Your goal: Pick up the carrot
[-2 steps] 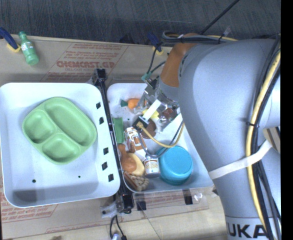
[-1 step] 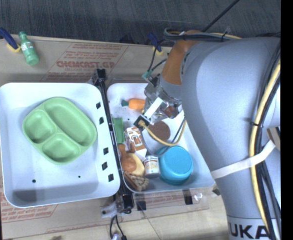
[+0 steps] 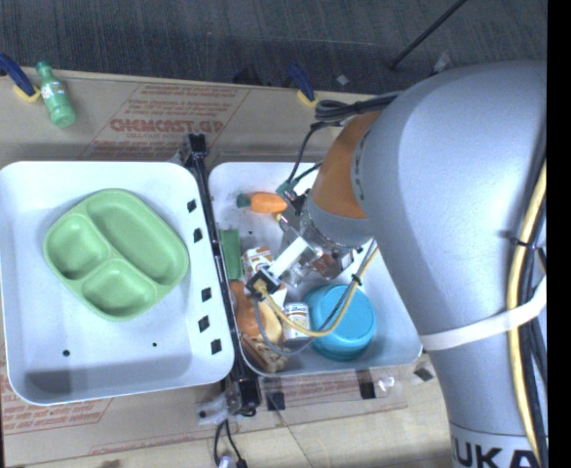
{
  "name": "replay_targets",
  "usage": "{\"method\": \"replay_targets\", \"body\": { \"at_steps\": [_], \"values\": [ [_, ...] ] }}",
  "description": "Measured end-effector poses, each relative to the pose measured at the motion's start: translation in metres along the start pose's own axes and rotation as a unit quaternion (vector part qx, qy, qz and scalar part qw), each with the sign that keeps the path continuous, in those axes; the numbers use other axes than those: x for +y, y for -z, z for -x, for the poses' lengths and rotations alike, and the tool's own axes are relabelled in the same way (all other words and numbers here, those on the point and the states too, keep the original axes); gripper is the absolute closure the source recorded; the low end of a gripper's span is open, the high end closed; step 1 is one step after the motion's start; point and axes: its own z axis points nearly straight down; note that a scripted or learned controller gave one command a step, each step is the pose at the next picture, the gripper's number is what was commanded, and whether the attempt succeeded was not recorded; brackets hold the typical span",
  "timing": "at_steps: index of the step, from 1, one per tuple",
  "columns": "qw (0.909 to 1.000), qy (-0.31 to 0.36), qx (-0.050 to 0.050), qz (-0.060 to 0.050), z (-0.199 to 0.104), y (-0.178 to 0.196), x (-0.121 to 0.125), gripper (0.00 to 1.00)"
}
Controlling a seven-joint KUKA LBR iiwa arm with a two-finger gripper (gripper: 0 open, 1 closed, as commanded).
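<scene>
Carrot (image 3: 267, 203) lies at the far end of the right bin (image 3: 395, 305), just beyond the tool (image 3: 266, 283), which hangs low over the bin's middle clutter, and whether it is open or closed I cannot tell; the carrot looks small, light, stiff and smooth, likely a toy, so a pinch across its thick middle seems safest, since the tapered ends may slip. Nearer the tool sit a blue bowl (image 3: 349, 322), a small can (image 3: 295, 316) and a brown bread-like lump (image 3: 256, 330), crowding any descent; the green divided plate (image 3: 116, 252) in the left bin (image 3: 32, 369) stands well apart.
</scene>
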Motion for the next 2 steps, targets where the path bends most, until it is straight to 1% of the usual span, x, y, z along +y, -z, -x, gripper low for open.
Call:
{"method": "replay_targets", "body": {
  "at_steps": [1,2],
  "values": [
    [0.9850,-0.172,0.003,0.001,0.017,0.102,-0.052,1.00],
    [0.9926,-0.121,0.003,0.000,0.051,0.156,-0.088,1.00]
  ]
}}
